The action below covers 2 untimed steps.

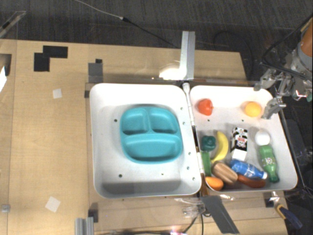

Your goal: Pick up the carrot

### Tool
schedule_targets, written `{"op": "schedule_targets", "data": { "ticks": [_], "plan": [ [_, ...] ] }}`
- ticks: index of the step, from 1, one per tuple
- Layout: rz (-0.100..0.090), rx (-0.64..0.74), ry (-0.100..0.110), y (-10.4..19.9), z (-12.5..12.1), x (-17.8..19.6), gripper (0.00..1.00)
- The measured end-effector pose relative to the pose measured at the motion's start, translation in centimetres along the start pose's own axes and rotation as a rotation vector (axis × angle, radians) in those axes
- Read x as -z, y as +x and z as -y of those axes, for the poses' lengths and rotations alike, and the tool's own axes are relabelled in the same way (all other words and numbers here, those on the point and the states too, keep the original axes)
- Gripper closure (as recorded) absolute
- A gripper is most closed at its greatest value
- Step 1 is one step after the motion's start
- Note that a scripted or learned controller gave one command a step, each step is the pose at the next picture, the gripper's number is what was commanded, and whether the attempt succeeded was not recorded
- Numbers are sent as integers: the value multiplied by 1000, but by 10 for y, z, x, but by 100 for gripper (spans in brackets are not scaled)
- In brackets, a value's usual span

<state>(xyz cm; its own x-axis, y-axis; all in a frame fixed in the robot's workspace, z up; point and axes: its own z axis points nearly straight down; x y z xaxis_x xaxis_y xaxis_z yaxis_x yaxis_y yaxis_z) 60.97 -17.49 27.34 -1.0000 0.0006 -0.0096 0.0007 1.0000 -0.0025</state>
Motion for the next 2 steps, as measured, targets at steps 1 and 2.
{"op": "schedule_targets", "data": {
  "ticks": [1, 2],
  "plan": [
    [-7, 175, -5, -37, 30, -107, 0],
    [13, 174, 3, -63, 18, 16, 0]
  ]
}}
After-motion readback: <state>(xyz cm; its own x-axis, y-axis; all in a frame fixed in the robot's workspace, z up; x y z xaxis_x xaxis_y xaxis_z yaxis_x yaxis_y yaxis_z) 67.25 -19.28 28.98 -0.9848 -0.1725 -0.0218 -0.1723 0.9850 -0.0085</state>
